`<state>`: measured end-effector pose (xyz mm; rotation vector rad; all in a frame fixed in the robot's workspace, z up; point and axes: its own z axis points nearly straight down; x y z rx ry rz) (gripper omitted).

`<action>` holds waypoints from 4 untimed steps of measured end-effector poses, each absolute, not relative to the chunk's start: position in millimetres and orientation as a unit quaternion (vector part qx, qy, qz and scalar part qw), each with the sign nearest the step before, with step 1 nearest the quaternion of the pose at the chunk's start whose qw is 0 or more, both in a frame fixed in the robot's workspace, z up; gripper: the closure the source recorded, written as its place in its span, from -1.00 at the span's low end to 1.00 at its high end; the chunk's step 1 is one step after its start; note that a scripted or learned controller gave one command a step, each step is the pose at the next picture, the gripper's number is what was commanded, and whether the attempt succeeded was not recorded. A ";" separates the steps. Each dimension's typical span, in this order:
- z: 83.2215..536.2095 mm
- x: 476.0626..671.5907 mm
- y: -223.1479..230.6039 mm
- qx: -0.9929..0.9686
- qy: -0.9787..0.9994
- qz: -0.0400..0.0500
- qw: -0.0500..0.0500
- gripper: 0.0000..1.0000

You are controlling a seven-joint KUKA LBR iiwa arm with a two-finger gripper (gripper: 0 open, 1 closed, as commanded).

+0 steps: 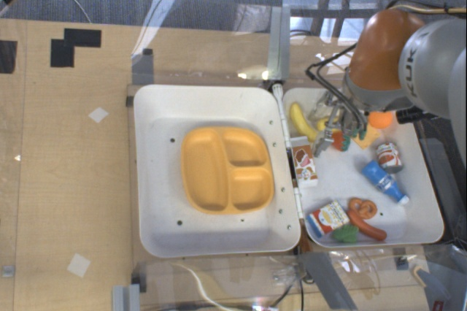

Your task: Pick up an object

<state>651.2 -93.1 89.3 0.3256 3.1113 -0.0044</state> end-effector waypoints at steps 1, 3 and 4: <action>194.3 664.7 -56.2 0.115 0.993 0.001 0.012 -1.00; 124.4 651.6 -89.0 0.318 0.948 0.004 0.011 -1.00; 111.8 654.9 -101.0 0.189 0.982 0.007 0.024 -1.00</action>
